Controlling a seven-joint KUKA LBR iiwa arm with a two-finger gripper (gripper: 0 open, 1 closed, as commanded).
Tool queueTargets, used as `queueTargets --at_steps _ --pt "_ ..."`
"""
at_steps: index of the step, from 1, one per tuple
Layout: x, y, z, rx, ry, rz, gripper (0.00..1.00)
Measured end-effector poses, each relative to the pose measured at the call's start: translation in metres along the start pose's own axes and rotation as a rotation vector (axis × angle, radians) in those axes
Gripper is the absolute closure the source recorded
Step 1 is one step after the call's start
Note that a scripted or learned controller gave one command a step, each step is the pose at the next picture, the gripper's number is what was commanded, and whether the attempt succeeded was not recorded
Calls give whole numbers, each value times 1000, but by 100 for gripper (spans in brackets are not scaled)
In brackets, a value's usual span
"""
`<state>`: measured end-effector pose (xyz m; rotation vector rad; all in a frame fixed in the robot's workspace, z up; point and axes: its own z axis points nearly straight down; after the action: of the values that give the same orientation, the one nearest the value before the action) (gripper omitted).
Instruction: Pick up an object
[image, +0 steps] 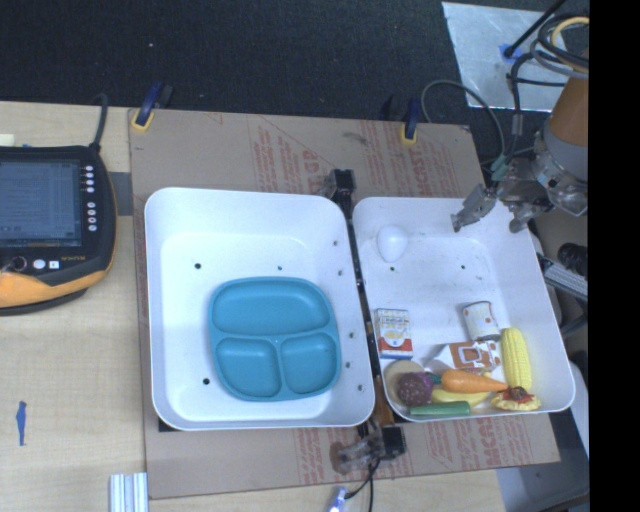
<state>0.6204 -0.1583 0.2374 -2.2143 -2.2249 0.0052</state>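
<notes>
A grey robot arm is seen reaching in from the right, its hand (492, 212) held above the upper right corner of the right bin (440, 275), with the two fingers spread apart and nothing between them. No object has been lifted, so the pick is judged to be at its very start: a target has yet to be chosen, approached, gripped and raised. The candidates are gathered in that same bin. A white egg-shaped object (391, 241) lies alone near the upper left corner, the nearest thing to the hand though well apart from it. A small red-and-white carton (393, 333) rests by the left wall, and a small can (480, 320) lies tilted toward the right side. Along the lower edge a cluster of toy food is crowded together, among it an ear of corn (516, 359), a carrot (472, 381) and a green vegetable (438, 409), touching or overlapping one another. The left bin (180, 230) holds a blue divided tray (272, 336). A handheld control pendant (50, 225) is set on the surface at far left.
</notes>
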Motion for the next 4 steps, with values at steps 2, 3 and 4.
queueTargets --at_steps 2,3,4 --pt "-25 -81 146 1 0 -1 0" --pt "-53 36 145 -2 1 1 0" --pt "-54 -55 146 0 0 0 0"
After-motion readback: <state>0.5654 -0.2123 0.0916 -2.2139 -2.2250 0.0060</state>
